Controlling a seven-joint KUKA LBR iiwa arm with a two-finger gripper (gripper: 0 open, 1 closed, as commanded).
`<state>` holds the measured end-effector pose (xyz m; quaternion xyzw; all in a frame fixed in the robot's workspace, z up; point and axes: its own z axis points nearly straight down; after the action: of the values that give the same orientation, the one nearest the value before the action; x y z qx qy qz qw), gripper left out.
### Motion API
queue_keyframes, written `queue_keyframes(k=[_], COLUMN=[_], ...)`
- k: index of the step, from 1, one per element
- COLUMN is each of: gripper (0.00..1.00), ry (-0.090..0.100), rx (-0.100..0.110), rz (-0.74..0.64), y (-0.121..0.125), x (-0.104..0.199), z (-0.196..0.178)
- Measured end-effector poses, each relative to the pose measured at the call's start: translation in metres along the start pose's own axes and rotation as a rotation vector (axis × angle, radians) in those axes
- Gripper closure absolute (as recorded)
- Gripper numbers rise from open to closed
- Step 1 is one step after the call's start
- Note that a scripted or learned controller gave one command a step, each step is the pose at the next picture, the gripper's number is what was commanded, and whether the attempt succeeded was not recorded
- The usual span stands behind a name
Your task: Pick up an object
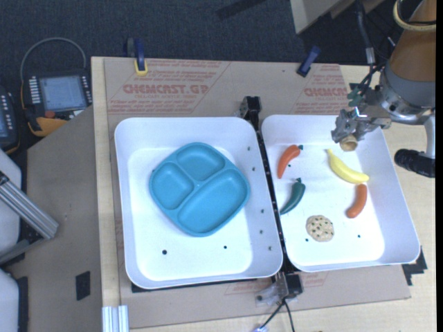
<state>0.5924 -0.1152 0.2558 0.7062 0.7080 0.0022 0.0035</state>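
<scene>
The wooden bench (208, 81), topped with brown printed cardboard, carries two shallow white bins side by side. The left white bin (138, 185) holds just one thing, a sky-blue plastic plate with three compartments (199, 187), lying near its middle. The right white bin (394, 206) holds the small toys: a yellow plastic banana (346, 168) around its two o'clock, an orange carrot with a green top (287, 160) at about ten o'clock, a dark green pepper (294, 196) toward nine o'clock, an orange-red sausage (356, 200) near three o'clock, and a round tan cookie with dark chips (320, 227) at six o'clock.

The grey arm with its orange band (414, 54) reaches in at the bin's one o'clock corner, and the gripper (349, 135) hangs over the rear rim. A small tan lump (349, 144) sits right under the fingers, possibly a toy, but it is too small and shadowed to be sure, and I cannot tell whether the fingers are spread or pinching anything.

To do the pick well, I would judge the banana the handiest target, being nearest, at about five o'clock from the gripper: come straight down across its narrow width, well clear of the bin wall, then lift slowly.
</scene>
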Motion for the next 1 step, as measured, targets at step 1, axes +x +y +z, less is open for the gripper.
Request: queue_keyframes(k=[1], gripper=[1.00], ry=[0.004], rx=[0.010], rz=[-0.002], y=[-0.0217], x=[0.0512], z=[-0.0037])
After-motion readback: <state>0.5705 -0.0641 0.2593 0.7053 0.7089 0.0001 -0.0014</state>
